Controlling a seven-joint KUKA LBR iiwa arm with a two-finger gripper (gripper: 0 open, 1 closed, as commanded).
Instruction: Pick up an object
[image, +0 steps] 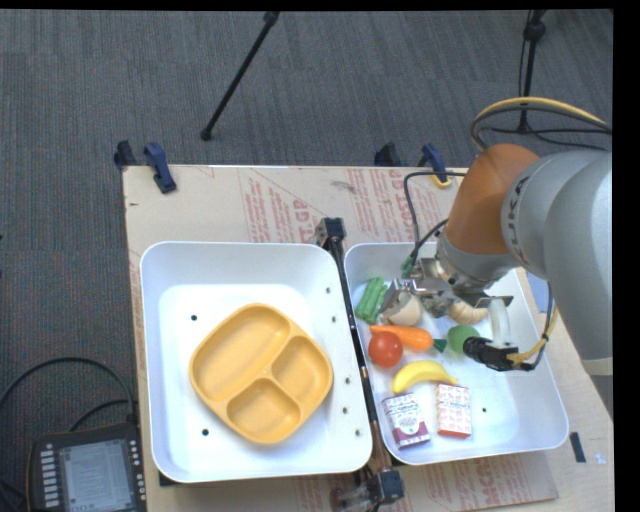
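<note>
**A:** Which object is nearest the tool?

**B:** The pale, mushroom-like toy (405, 310), lying in the right bin (545, 420) near its upper left. It sits just at the 9 o'clock side of the gripper (428, 293), touching or nearly touching the metal there (hard to separate the two at this slant).

**A:** And its neighbours?

**B:** Working outward: the carrot (401, 337) lies just below it at 6 o'clock, long axis running 9 to 3, leaf end toward 3. The green stalk (372, 299) lies beside it at 9 o'clock, long axis from about 1 to 7. The tomato (385, 348) sits at 7 o'clock, the banana (423, 375) farther down at 5, and two small cartons (430, 415) beyond that at 6.

**A:** Is the gripper holding anything?

**B:** I cannot tell whether it is released or clenched; the wrist hides the tip, and nothing visibly sits in its grasp.

**A:** So the coming move turns on what?

**B:** In my judgement, on a very short shift toward 9 o'clock and down. The crowding is the risk: carrot and stalk flank the toy closely.

**A:** The other bin?

**B:** The left bin (160, 300) carries a yellow divided plate (262, 372), well apart at 8 o'clock.
</note>
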